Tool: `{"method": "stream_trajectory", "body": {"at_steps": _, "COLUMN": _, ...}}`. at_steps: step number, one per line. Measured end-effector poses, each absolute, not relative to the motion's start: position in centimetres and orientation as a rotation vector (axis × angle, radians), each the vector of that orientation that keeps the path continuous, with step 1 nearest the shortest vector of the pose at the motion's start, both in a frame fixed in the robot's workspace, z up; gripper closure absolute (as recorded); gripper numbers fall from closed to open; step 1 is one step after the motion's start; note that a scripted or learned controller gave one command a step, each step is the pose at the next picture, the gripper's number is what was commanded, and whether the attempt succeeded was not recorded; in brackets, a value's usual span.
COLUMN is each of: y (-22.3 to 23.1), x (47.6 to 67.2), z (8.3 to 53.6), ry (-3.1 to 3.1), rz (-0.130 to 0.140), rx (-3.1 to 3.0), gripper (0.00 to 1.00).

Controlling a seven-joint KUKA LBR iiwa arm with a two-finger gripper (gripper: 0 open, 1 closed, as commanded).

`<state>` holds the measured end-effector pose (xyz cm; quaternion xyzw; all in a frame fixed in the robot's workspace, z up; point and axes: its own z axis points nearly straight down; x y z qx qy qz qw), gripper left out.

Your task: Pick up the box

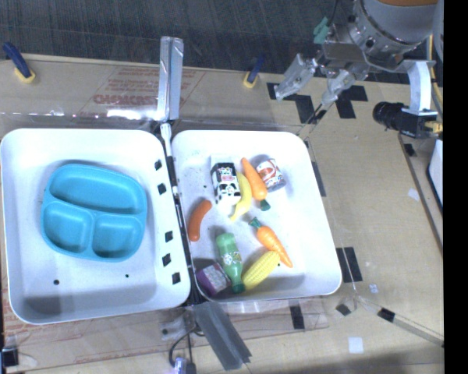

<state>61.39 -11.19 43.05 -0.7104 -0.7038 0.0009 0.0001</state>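
My claw (310, 92) hangs at upper right of the frame, above the bench beyond the right bin (321, 232), fingers spread apart, nothing between them. The box (225, 182), a small cow-print carton, lies in that bin's upper middle, touching a banana (242, 197) and beside a carrot (254, 179). Left bin (15, 232) bears a blue divided tray (93, 210).
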Motion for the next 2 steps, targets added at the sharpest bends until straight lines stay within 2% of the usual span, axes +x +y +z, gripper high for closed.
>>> {"method": "stream_trajectory", "body": {"at_steps": 1, "y": -12.08, "x": 64.11, "z": 42.87, "ry": -2.299, "rz": 0.001, "rx": -2.144, "gripper": 0.0}}
{"method": "stream_trajectory", "body": {"at_steps": 2, "y": -12.08, "x": 64.11, "z": 42.88, "ry": -2.299, "rz": 0.001, "rx": -2.144, "gripper": 0.0}}
